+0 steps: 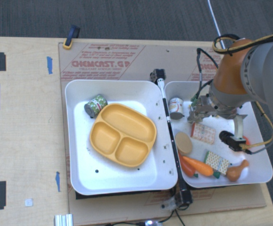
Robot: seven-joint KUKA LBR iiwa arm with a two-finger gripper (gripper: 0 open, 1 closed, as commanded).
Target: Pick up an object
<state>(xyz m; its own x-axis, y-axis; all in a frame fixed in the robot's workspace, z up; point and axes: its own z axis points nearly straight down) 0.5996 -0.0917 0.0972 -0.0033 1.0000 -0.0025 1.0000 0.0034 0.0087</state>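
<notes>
The right bin (261, 173) holds, nearest, a carrot (200, 166), a chicken drumstick (237, 169) and a patterned green packet (216, 162); farther back lie a tan oval piece (184, 143), a red-patterned packet (203, 133) and a small white can (176, 107). The left bin (77, 140) holds a yellow divided plate (122, 134) and a green can (95, 105). The gripper (200, 113) hangs above the red-patterned packet; whether it is clenched or released cannot be told.

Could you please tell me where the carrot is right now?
The carrot lies in the right bin, along its near edge, just below the tan disc and left of the patterned packet.
</notes>
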